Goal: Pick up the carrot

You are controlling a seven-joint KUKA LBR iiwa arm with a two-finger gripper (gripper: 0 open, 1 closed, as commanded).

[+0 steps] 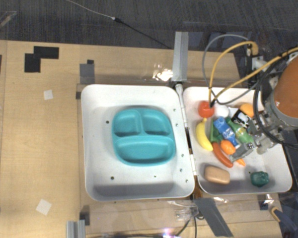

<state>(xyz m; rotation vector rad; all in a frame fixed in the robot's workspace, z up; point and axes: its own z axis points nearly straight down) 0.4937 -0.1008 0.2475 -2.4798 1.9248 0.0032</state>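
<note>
The carrot (221,155) is an orange-red tapered piece lying at a slant in the right bin (278,182), between the yellow banana (203,136) and the tan bread roll (217,174). My gripper (237,155) hangs low over the cluster, right at the carrot's right side, and touches or nearly touches it. A brighter orange piece (228,146) sits just above the carrot, partly under the gripper body. The grey wrist hides whatever lies directly beneath it.
Crowded around the gripper are a blue item (221,127), a green item (240,133), a red tomato (205,109), and an orange fruit (246,109). A dark green vegetable (260,178) sits front right. The left bin (94,148) holds a teal divided plate (141,135).
</note>
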